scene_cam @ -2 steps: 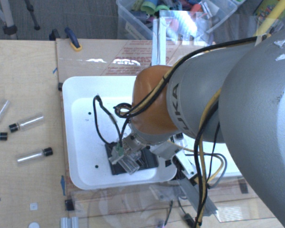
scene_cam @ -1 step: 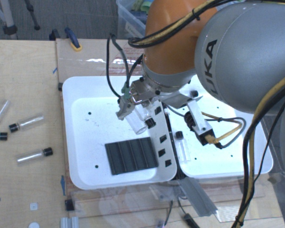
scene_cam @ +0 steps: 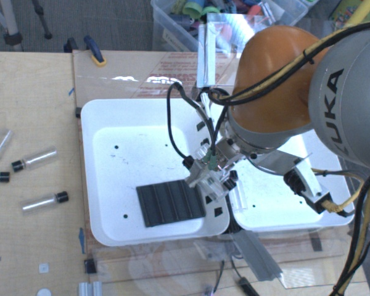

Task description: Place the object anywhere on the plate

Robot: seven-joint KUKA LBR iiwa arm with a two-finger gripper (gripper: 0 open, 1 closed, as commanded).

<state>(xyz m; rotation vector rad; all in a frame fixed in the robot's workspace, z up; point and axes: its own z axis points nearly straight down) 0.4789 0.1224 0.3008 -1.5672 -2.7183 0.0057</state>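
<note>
Camera view — pale wood bench [scene_cam: 31, 103], grey carpet behind, clear tub of coloured toys [scene_cam: 234, 5] at top. Several small black-capped vials [scene_cam: 43, 199] lay on bench at left. Two white bins side by side; left bin [scene_cam: 105, 165] held dark ribbed rectangular plate [scene_cam: 169, 203], flat, near front right corner. Grey arm with orange band [scene_cam: 277, 85] reached in from right. Gripper [scene_cam: 211, 176] sat just above plate's right edge — finger state cannot tell, nothing clearly held. Task object not identifiable.

The end effector [scene_cam: 211, 176] hangs beside a ribbed black plate [scene_cam: 169, 203] in the left bin [scene_cam: 105, 165].
</note>
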